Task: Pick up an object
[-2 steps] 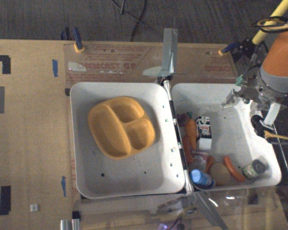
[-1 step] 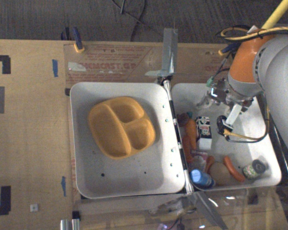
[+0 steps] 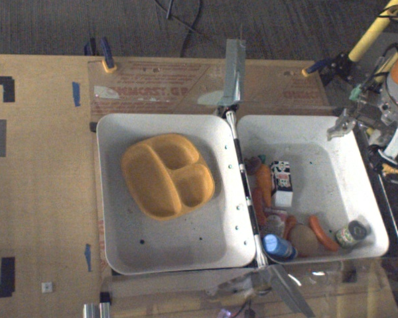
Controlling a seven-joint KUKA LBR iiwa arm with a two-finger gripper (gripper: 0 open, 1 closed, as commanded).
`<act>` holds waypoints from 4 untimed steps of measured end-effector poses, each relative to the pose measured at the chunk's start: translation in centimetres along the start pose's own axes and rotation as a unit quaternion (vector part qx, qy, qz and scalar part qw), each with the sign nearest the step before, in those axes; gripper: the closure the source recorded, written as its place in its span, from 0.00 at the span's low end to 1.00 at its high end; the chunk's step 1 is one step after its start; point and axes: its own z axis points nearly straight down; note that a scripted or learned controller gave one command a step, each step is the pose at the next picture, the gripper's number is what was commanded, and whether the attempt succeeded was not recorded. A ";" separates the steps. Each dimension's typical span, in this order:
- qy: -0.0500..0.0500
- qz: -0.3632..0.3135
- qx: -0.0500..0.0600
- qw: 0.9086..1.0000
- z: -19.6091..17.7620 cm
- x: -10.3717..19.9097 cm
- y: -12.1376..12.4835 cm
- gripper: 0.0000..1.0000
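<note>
The table (image 3: 40,177) carries two shallow white bins side by side, and the tool (image 3: 348,121) hangs at the upper right corner of the right bin (image 3: 318,144), its metal parts over the rim; whether it is released or clenched cannot be told from this view, and nothing shows between its tips. The left bin (image 3: 152,244), well away to the tool's left, holds the biggest thing, an orange compartment plate (image 3: 167,175); it is wide, flat and smooth, so in my judgement a poor first choice for a two-finger pinch unless taken by its rim. The likelier targets lie in the right bin, below and left of the tool, crowded along the near wall and the dividing wall: a small carton with black and white print (image 3: 281,181), nearest to the tool and standing a little apart; a carrot-like orange piece (image 3: 263,185) just left of it against the divider; a brown rounded item (image 3: 305,238) touching a slim orange piece (image 3: 324,234); a blue-capped bottle (image 3: 276,245) in the bottom corner; and a small dark-lidded jar (image 3: 353,232) almost straight below the tool by the right wall. To do this step well, I would pick the carton or the jar, since each has free room around it, centre above it, and descend straight with the jaws across its narrow side, keeping off the walls.
</note>
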 end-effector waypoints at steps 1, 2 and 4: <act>0.001 -0.255 0.001 0.967 9.9 6.3 2.8 0.00; 0.000 0.012 0.000 1.000 -1.3 9.2 2.9 0.00; 0.000 0.107 0.000 0.994 -1.5 2.9 4.0 0.00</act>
